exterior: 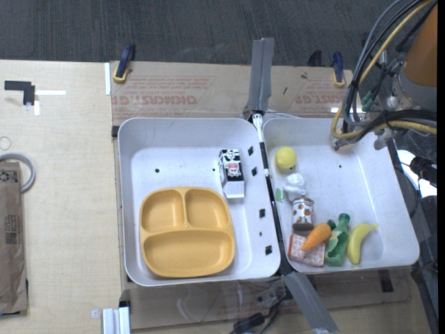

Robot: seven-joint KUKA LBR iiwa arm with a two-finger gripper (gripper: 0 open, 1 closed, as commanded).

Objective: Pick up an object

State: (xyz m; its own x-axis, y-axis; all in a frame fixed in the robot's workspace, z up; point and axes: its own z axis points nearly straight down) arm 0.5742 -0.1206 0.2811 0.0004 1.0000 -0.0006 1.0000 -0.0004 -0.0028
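Right now you have two shallow white bins side by side on the bench, the left bin (132, 186) and the right bin (389, 207), meeting along a central divider. Your arm (417, 61) sits at the upper right corner of the view, a grey body with an orange patch, wrapped in yellow and black cables (368, 96) that loop down over the back rim of the right bin. You cannot tell the state of the end effector, and nothing can be seen in its hold. In the left bin you see a yellow divided plate (186, 232) with three compartments, lying flat toward the front, and just behind its right corner a small black-and-white carton (231, 172) near the divider. In the right bin, along its left side, you have a yellow ball (286, 158) toward the back, then a small white object (295, 184) just in front of it, then a small bottle (302, 213) with a dark base. At the front lies a cluster: an orange carrot (316, 236) resting tilted across a reddish packet (306, 251), a green vegetable (338, 243) just beside it, and a yellow banana (359, 241) touching the green piece on its right. All these items rest on the bin floors, well apart from the arm.
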